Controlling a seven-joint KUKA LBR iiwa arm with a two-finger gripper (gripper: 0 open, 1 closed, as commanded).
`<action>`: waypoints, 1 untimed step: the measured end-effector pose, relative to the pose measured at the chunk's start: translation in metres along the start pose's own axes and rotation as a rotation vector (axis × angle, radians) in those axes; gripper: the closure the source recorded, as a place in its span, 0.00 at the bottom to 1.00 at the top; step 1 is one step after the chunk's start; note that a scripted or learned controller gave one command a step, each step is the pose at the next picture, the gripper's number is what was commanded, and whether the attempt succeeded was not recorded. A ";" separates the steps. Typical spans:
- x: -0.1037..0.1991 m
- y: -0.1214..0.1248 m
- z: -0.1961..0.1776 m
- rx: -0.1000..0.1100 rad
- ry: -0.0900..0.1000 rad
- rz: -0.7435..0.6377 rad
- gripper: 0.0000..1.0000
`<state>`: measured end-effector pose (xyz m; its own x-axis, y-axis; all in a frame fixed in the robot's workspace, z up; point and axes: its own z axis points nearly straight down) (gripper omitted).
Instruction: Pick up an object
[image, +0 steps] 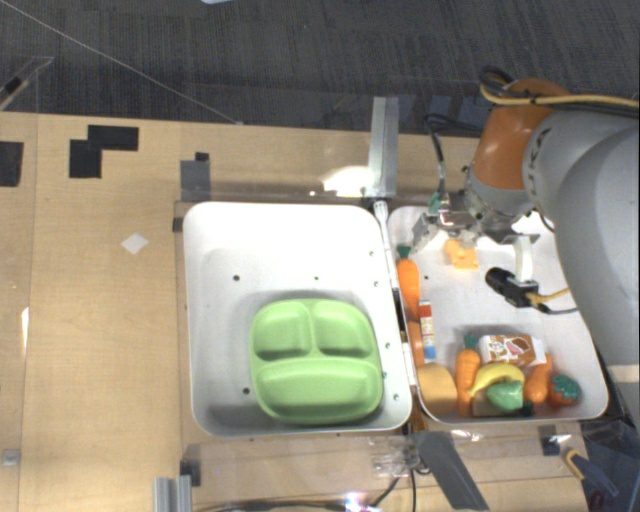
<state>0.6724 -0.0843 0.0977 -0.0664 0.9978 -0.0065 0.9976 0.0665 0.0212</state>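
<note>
Hovering over the far end of the right bin (590, 400), the gripper (462, 235) hangs just above a small yellow-orange block (462, 256) that lies alone on the white floor. Whether the pincer is open or closed cannot be told; the wrist and cables hide it. The block sits apart from the other things, which likely makes it the easiest target for a straight drop from above, and that seems to be why the arm (560, 180) is placed there.

Counting the right bin: one block at the far end; one carrot (408, 280) lying along the left wall; one small red-and-blue packet (427, 332) just near of it; and a crowd at the near end. That crowd holds one tan block (437, 382), one orange carrot-like piece (468, 368), one banana (497, 377), one printed carton (512, 349), one green piece (505, 396) and one more orange piece with a green end (550, 386) at the right. These touch one another, so a grip there would be harder to make cleanly.

The left bin (220, 250) holds one green divided tray (316, 360), lying flat toward its near side, with three compartments.

Nothing is seen between the fingers, so the pick appears not yet made.
</note>
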 end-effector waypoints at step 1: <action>-0.049 -0.106 0.003 0.010 0.002 -0.054 0.00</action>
<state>0.5696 -0.1406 0.0926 -0.1199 0.9928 -0.0049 0.9927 0.1200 0.0113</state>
